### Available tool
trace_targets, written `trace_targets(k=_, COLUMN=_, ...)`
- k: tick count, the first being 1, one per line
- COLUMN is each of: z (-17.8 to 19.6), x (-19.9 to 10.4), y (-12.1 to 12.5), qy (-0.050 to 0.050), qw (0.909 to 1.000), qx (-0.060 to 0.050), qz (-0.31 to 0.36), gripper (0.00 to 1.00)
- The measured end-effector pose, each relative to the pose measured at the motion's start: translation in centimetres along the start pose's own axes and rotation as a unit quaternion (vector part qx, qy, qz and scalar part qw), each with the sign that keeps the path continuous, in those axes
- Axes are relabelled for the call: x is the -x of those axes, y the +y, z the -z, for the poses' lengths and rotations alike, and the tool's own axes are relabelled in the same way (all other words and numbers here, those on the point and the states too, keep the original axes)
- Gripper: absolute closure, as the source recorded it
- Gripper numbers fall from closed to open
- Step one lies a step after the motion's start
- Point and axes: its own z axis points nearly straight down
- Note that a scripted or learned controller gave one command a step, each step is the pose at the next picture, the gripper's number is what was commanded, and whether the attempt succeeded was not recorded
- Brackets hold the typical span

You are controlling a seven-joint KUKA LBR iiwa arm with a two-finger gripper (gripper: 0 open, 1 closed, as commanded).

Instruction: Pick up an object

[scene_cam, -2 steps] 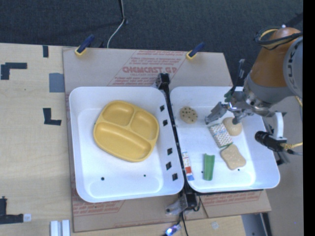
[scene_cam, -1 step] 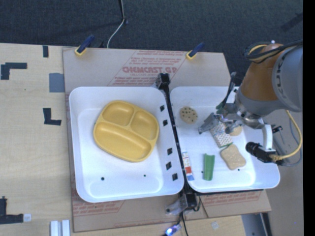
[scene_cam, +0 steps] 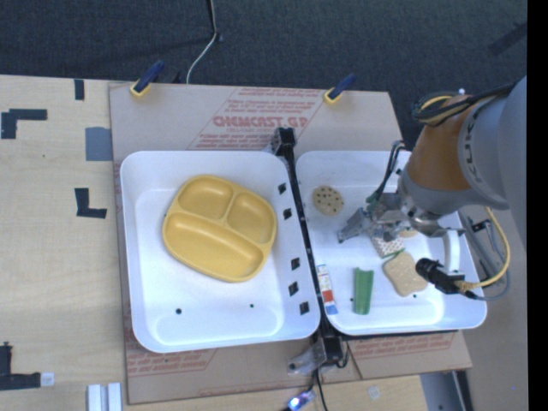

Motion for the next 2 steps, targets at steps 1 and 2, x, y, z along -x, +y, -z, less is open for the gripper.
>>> trace_targets(k=1, z=1.2, x=-0.1, y=0.1, qy=0.0, qw=1.0, qx=0.001, qz=0.001, gripper=1.0)
trace_targets(k=2, z=7.5, x=0.0, y=0.3, qy=0.0, qw=1.0, qx=0.004, qz=0.0, gripper=1.0)
